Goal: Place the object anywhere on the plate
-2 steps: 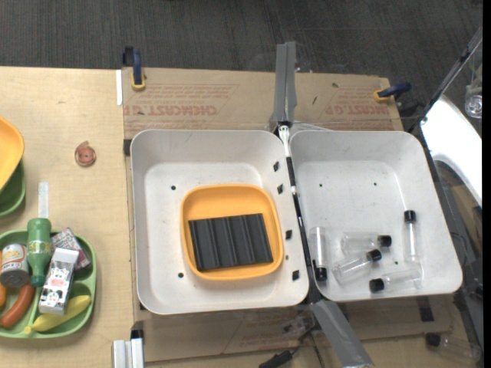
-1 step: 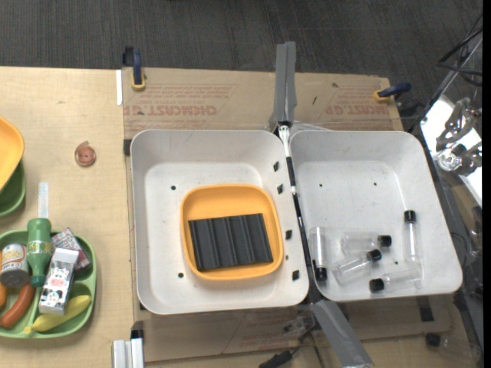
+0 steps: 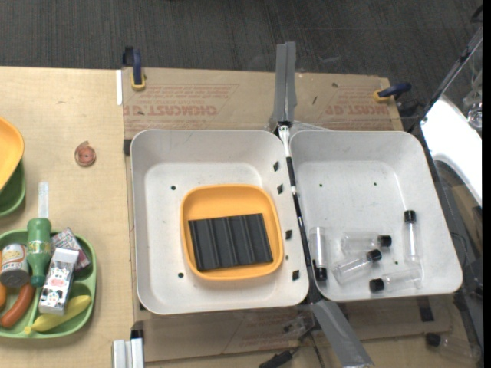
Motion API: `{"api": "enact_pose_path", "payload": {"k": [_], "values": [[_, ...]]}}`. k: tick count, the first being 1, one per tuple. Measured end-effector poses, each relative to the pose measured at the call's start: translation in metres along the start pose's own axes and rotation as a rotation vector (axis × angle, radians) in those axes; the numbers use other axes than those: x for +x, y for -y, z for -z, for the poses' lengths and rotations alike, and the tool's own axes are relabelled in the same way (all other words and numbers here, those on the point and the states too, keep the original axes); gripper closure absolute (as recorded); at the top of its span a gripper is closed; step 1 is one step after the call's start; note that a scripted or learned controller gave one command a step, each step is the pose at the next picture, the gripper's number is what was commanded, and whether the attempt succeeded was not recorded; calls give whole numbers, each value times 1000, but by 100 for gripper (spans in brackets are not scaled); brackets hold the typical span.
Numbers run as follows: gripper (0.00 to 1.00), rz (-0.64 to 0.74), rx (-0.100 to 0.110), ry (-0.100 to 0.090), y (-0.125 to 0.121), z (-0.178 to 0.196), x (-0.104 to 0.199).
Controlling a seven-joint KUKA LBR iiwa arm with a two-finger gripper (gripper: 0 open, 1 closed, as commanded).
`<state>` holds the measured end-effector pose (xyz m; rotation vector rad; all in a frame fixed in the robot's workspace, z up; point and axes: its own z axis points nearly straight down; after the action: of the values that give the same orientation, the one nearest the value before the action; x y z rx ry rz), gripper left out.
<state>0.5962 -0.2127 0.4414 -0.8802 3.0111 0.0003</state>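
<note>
Camera view: two white bins are seen side by side on a sheet of brown cardboard [image 3: 199, 102], which is fixed at its far edge by two clamps [image 3: 134, 71] with yellow tips.

Left bin [image 3: 142, 205]: an orange plate [image 3: 230, 194] with rounded corners is set near the middle of the floor. A black ribbed slab [image 3: 230, 241] is laid flat on the plate, well inside its rim, its ridges running away from the viewer. It is slightly skewed against the plate's edges.

Right bin [image 3: 360, 148]: a loose group of clear vials with black caps is gathered in the near half. One vial [image 3: 315, 251] is laid along the left wall, cap toward the near edge. One vial [image 3: 410, 232] is laid near the right wall, cap at the far end. Three more [image 3: 360, 265] are clustered between them, lying at angles, close together; whether they touch cannot be told.

Pincer: how far it is open, and whether anything is held, cannot be told from this view.

Surroundings: a wooden table [image 3: 61, 106] is noted to the left of the cardboard. On it a green tray [image 3: 77, 313] is loaded with toy food, a green bottle [image 3: 38, 248] among it. A yellow bowl [image 3: 8, 152] is cut by the left edge, and a small pink disc [image 3: 85, 155] is seen alone near the left bin
</note>
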Motion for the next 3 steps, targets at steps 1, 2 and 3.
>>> {"api": "enact_pose_path", "payload": {"k": [1, 2, 3], "values": [[100, 146, -1, -2, -40, -114, 80], [100, 373, 0, 1, -13, -42, 38], [100, 592, -1, 1, 28, 0, -27]]}}
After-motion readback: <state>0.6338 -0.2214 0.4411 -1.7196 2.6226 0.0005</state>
